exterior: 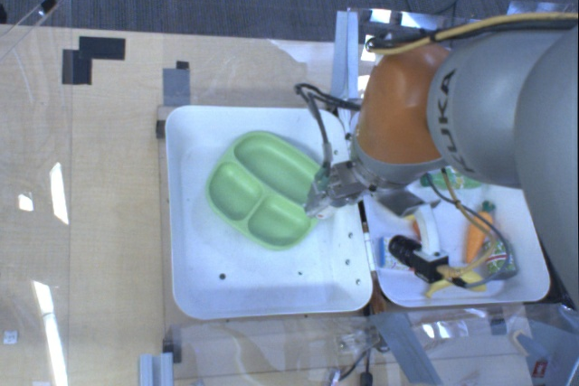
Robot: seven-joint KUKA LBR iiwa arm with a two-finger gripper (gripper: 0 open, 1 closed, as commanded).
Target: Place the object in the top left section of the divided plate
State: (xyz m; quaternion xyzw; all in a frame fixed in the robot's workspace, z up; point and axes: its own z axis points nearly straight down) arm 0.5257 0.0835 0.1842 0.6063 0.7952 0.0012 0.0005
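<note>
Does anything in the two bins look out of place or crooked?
The green divided plate lies turned at a slant in the left bin, not square to its walls. The gripper is at the plate's right rim. Nothing looks spilled or broken.

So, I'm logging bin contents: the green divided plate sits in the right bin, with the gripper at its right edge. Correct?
Not quite. The camera view shows the green divided plate in the left bin, not the right one. The gripper is at its right edge, as you said.
</note>
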